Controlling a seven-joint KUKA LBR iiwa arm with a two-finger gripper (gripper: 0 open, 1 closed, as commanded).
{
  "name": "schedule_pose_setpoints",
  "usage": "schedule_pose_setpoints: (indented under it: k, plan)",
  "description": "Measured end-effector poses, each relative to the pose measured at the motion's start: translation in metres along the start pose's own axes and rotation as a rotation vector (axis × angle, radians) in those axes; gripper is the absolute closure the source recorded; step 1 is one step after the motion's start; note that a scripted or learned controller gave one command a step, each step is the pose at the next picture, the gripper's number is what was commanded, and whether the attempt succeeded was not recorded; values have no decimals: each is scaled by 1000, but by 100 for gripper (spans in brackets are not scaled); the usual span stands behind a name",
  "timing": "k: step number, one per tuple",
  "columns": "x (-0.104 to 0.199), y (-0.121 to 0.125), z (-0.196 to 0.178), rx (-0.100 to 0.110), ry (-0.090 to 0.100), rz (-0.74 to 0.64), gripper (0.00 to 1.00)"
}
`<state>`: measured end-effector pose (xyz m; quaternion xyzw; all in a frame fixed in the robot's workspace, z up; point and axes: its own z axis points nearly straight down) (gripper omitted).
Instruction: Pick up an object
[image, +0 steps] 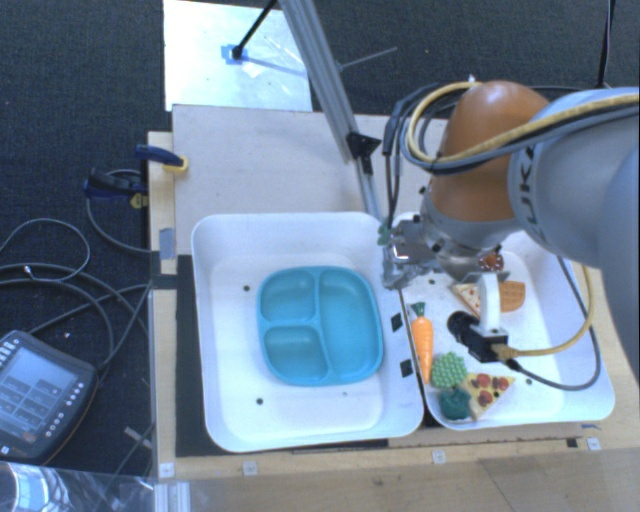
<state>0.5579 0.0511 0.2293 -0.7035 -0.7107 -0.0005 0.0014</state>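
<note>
Two white bins (230, 400) (side by side); tool (405, 262) over carrot (423, 345), opening unclear.

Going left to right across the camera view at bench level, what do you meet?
Handheld pendant on the floor → blue clamp at the bench edge → blue divided plate in the left bin → toy carrot → pizza slice in the right bin.

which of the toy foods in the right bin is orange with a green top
The carrot, lying along the right bin's left edge. The broccoli is all green, and the pizza slice is flat with toppings.
</note>
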Motion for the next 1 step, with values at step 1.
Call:
schedule_pose_setpoints:
  k: [1]
  plan:
    - [38, -28, -9, 0, 0, -1, 100]
